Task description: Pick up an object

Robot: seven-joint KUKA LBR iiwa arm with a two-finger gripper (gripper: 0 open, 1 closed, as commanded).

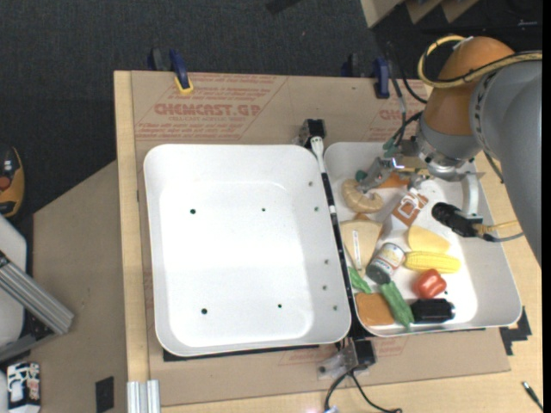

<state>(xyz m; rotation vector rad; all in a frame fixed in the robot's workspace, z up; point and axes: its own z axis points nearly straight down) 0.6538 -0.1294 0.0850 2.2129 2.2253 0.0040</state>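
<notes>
Over on the left sits the left bin (232,248), just white floor with a few small dark dots on it. Both bins rest on a brown board (215,106) with red lettering, clamped at the back edge. The right bin (495,295) is where all the stuff is piled: a tan bread-like piece (362,198) near the back, a small can (386,261) lying roughly in the middle, a green stalk (394,304) running toward the front, a yellow corn cob (432,261), a red pepper (430,283) just in front of it, and a black block (433,311) at the front. The gripper (398,169) hangs over the back of that bin, right by the bread piece. Honestly can't tell how the pincer is set from this angle, and nothing visibly sits in it.
</notes>
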